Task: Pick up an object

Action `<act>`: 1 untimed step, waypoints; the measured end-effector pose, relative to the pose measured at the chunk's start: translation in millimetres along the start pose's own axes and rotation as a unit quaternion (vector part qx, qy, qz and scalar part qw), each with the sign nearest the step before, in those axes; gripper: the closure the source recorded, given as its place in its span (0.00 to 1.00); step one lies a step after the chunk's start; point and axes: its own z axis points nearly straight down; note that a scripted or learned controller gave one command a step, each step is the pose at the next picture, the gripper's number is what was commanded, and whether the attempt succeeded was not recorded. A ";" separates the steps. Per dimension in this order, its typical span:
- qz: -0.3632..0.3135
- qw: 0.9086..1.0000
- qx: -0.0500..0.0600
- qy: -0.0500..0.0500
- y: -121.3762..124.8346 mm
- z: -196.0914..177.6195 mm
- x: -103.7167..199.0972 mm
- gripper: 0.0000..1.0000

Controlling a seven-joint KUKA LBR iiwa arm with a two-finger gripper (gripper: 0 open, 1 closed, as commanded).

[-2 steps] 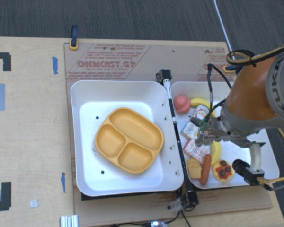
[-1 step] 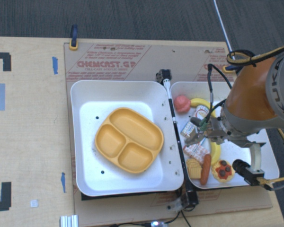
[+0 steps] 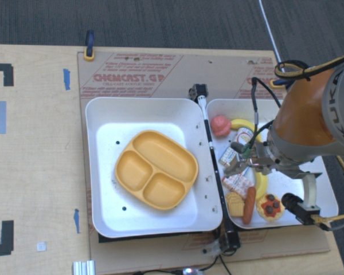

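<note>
The right bin [image 3: 328,195] holds several toy foods. A pink lump [image 3: 220,125], a banana [image 3: 241,122] and a small jar [image 3: 245,136] lie at its far left. A white packet [image 3: 237,183], a round cracker [image 3: 235,203], a red sausage [image 3: 249,204], a yellow piece [image 3: 261,184] and a tart with red topping [image 3: 270,206] lie at its near left. My gripper [image 3: 238,158] hangs low over the left part of this bin, between the jar and the packet. The arm's body hides the middle of the bin. I see nothing clearly held.
The left bin [image 3: 101,153] holds a yellow three-part plate [image 3: 156,169]. A black divider rail [image 3: 211,148] runs between the bins. Cables loop over the arm at the right bin's far side [image 3: 289,69]. A black fitting [image 3: 297,207] sits by the right bin's near edge.
</note>
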 end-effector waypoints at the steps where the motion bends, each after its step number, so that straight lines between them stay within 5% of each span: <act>1: 0.001 1.000 0.002 0.000 23.1 56.6 -54.6 0.00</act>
